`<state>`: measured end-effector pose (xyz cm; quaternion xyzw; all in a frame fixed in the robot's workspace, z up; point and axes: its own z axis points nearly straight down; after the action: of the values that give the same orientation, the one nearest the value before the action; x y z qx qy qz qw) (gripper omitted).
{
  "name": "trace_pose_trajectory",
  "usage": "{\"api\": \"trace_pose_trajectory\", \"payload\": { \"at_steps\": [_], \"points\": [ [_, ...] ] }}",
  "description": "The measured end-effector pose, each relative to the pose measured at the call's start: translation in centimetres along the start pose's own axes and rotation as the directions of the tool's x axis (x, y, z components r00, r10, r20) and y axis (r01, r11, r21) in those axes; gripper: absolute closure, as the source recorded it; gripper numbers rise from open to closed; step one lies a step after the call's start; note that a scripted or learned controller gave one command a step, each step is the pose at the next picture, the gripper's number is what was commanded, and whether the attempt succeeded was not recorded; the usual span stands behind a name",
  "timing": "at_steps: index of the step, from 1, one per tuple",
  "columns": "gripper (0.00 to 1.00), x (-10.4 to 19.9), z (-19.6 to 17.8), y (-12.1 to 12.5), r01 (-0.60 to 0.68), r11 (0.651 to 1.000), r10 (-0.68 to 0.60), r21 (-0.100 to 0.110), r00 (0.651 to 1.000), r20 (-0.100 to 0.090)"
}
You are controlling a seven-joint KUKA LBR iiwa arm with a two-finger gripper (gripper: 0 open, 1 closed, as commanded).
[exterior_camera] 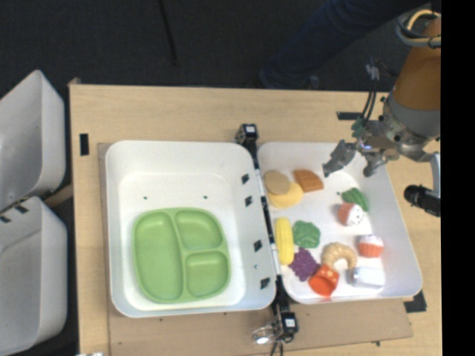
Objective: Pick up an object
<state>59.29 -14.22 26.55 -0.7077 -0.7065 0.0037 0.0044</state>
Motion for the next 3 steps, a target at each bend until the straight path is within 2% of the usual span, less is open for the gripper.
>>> {"api": "trace_pose_trajectory", "payload": {
  "at_steps": [1, 2, 3],
  "points": [
    [0.0, 0.0, -0.7, 0.2, 0.003, 1.0, -0.003, -0.012, 1.0, 0.002],
    [0.0, -0.2, 3.5, 0.3, -0.001, 1.0, 0.001, -0.01, 1.0, 0.003],
    [0.0, 0.4, 9.4, 0.5, -0.004, 1.0, 0.004, -0.01, 1.0, 0.002]
  ]
}}
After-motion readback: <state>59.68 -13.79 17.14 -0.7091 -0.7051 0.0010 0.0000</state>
